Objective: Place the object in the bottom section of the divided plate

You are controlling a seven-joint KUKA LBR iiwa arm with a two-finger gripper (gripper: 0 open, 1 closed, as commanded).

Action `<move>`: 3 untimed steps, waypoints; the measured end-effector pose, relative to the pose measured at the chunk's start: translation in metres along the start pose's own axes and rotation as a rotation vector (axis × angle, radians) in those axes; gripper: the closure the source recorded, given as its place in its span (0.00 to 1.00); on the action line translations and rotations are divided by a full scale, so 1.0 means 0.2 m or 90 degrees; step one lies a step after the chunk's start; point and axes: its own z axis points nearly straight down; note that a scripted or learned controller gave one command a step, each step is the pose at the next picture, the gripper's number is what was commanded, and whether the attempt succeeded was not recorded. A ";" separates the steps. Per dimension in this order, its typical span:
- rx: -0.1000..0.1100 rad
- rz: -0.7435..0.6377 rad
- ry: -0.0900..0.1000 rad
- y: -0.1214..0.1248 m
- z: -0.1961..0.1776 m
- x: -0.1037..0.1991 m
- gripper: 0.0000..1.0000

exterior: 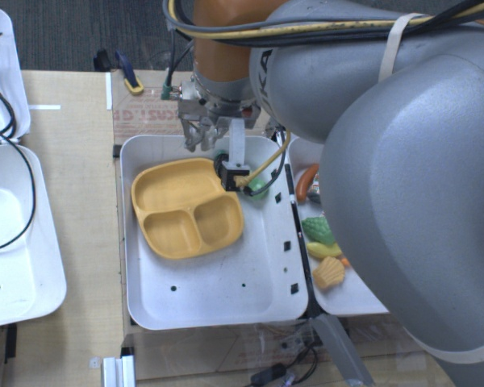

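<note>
A yellow divided plate (187, 208) lies in the upper left of the near white bin (210, 293), with one wide section at the back and two smaller ones toward the front. Its sections show bare yellow. My gripper (202, 141) hangs over the plate's back right rim, under the orange wrist band. A small green object (260, 188) lies on the bin floor just right of the plate's rim, partly hidden by the robot's own fittings. I see nothing held in the gripper.
The right bin (355, 297) holds a red-orange piece (306, 181), a green piece (318, 230), a yellow piece (323, 250) and a ridged tan piece (329, 274). The grey arm covers most of that bin. White trays with black cable (8, 240) stand at the far left.
</note>
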 end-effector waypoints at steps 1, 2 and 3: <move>0.000 0.000 0.000 0.00 0.00 0.00 0.00; -0.002 -0.157 -0.001 -0.17 -0.51 -0.15 0.00; -0.001 -0.156 -0.002 -0.17 -0.55 -0.15 1.00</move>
